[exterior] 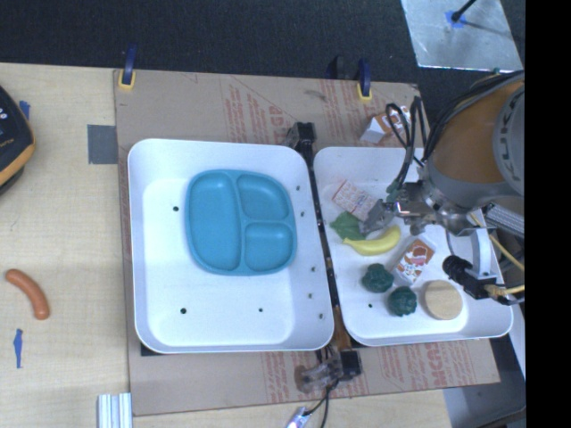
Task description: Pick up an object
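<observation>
Nearest the camera's foot of the scene, along the front of the right bin [500, 331], lie a tan wooden disc [442, 300] and two dark green lumps [401, 301], one just behind the other [377, 278], with a small printed packet [415, 259] beside them. A little farther in, a yellow banana [377, 241] lies across the bin floor, touching a green leafy piece [347, 226] at its left end, and beyond these sits a pale wrapper with red print [351, 198]. The gripper [393, 212] hangs just above and to the right of the banana, near its upper edge; how far its jaws stand apart cannot be told from this slant, and nothing is seen held between them. The banana looks like the likeliest target, lying just below and left of the tool, close but apparently not touching. To do the step well, the arm would want to centre over the banana's middle, turn so the jaws cross its narrow width, and descend straight so as not to push the leafy piece or the packet. Farther left, the left bin [143, 239] holds a blue divided plate [240, 220]. Out on the bench [62, 230] lies an orange sausage [28, 292].
</observation>
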Action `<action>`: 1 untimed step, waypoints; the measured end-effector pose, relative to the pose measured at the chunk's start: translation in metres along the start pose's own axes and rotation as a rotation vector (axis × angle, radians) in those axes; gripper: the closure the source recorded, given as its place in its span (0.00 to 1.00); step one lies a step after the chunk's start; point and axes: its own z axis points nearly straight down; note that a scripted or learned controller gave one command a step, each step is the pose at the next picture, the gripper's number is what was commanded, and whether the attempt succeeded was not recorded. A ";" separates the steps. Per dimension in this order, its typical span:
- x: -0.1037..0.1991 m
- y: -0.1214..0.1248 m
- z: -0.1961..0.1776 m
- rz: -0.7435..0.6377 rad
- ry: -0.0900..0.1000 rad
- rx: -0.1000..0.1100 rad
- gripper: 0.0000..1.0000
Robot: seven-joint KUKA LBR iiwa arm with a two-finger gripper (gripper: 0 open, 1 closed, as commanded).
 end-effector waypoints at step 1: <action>-0.002 -0.035 0.035 -0.001 0.001 -0.002 0.00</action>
